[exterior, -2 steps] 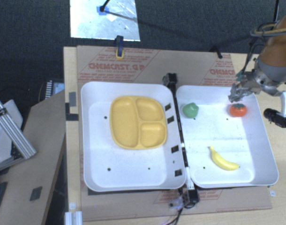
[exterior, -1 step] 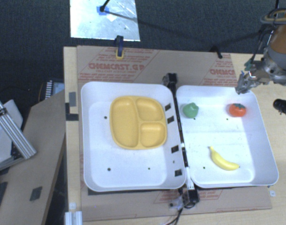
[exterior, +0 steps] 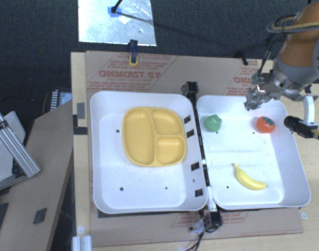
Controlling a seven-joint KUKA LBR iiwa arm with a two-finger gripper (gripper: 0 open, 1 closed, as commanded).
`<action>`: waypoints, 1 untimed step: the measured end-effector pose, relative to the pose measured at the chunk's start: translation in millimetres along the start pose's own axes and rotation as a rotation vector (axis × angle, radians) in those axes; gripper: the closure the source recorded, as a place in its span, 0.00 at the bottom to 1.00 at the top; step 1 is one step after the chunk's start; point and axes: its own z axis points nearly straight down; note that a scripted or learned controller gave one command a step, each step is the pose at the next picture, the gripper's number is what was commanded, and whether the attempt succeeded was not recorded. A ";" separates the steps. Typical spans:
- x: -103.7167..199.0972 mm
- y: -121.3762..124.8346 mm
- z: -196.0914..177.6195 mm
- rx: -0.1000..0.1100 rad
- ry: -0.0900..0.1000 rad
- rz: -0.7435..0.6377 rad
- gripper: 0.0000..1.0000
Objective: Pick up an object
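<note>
You see a yellow three-compartment plastic plate point(exterior: 153, 136) in the left white bin point(exterior: 104, 156), and printed brown cardboard point(exterior: 149, 69) spread across the tabletop beneath both bins.

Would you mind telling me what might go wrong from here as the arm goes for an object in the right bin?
The gripper hovers by the right white bin's far wall and could clip it descending. The round orange-red tomato-like fruit could roll away from the fingers. The curved yellow banana lies flat, so a grasp may slip.
</note>
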 end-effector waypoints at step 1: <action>52.2 -16.6 -9.4 -0.001 -0.001 0.000 1.00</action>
